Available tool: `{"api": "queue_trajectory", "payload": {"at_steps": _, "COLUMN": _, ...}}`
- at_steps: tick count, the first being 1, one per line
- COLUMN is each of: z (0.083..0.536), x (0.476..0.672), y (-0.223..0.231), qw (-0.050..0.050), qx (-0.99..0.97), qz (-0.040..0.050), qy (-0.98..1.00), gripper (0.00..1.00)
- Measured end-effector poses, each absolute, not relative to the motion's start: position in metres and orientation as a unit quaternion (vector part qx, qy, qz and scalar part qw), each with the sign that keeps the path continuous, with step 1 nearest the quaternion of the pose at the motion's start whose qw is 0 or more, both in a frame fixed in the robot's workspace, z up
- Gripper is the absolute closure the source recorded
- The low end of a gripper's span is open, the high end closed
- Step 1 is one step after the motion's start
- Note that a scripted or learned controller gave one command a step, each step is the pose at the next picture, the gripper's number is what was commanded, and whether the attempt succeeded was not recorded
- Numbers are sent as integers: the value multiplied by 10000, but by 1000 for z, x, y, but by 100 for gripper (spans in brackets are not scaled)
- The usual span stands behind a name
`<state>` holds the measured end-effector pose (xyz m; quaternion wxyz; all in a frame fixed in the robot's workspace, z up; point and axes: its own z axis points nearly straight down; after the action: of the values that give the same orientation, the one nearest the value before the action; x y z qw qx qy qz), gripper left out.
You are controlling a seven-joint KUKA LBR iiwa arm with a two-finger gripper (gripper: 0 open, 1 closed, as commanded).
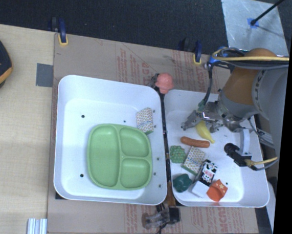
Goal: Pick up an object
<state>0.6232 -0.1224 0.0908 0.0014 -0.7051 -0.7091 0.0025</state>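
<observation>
The pincer (203, 123) is seen low in the right bin (254, 194), near its upper middle, with the grey arm (261, 94) and its orange band (241, 84) rising behind it to the right. Whether the pincer is spread or pressed together cannot be told.

A banana (205, 131) lies touching the pincer, partly under it. Just below the banana a sausage (195, 142) is laid crosswise. Further below and slightly left, a green block (177, 154) and a patterned bag (194, 158) lie side by side. Below these are found a dark green lump (182, 182), a black-and-white carton (207, 172) and, at the lower right, an orange box (217, 190).

Well to the pincer's left, in the left bin (72, 132), a green plate (120, 156) with three compartments is set, and a second patterned bag (145, 120) lies at its upper right corner. A pink ball (164, 82) sits above and left of the pincer, at the top of the seam between the bins.
</observation>
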Motion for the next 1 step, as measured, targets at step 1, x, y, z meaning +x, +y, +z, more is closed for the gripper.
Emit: {"api": "queue_trajectory", "payload": {"at_steps": 1, "z": 92, "x": 550, "y": -187, "qw": 10, "qx": -7060, "qz": 19, "qy": -7082, "gripper": 0}}
